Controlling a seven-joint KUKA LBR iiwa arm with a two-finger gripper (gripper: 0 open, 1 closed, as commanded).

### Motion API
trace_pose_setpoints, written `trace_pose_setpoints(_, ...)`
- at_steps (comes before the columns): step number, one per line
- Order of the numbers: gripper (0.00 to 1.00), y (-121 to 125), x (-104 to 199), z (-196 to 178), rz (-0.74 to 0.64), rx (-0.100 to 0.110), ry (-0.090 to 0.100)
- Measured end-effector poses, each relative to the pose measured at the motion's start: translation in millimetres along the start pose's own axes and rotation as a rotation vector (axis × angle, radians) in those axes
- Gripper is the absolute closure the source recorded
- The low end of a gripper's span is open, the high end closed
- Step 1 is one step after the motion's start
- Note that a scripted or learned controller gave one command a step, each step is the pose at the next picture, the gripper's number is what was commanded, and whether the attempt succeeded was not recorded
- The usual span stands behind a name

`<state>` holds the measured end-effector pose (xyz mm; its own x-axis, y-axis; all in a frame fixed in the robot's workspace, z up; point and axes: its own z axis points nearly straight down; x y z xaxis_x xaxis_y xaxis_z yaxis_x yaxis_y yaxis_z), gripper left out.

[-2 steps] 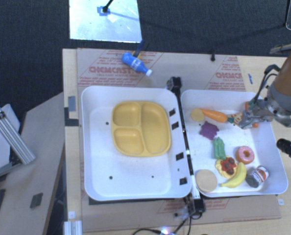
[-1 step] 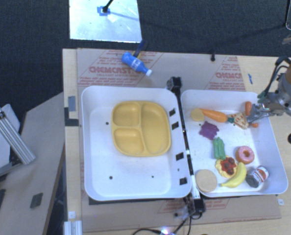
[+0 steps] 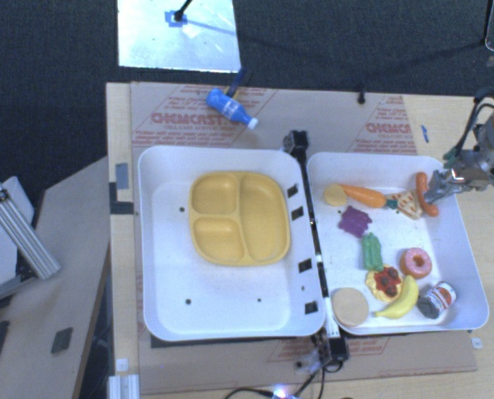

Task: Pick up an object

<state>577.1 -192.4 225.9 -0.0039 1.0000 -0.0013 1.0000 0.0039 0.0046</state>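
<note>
My gripper (image 3: pixel 441 188) hangs over the far right corner of the right bin (image 3: pixel 471 293), right beside a red sausage (image 3: pixel 422 188) and a pizza slice (image 3: pixel 408 205). I see nothing held in it. The same bin holds a carrot (image 3: pixel 365 195), a pale yellow round piece (image 3: pixel 335 194), purple grapes (image 3: pixel 354 220) and a green vegetable (image 3: pixel 372 250). Nearer the front lie a pink donut (image 3: pixel 416 263), a banana (image 3: pixel 401 299), a small can (image 3: pixel 437 299) and a tan round disc (image 3: pixel 351 307).
The left bin (image 3: pixel 160 306) bears a yellow divided plate (image 3: pixel 239 217). A blue bottle (image 3: pixel 230 106) lies on the cardboard behind the bins. A black divider (image 3: pixel 309 231) runs between the bins. A shiny metal sheet (image 3: pixel 177 23) lies on the floor beyond.
</note>
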Motion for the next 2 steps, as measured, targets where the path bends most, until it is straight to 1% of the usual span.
trace_pose_setpoints(1,1.00,-22,50,5,-0.003,0.005,0.002)
trace_pose_setpoints(2,1.00,-26,107,-4,-0.006,0.003,0.004)
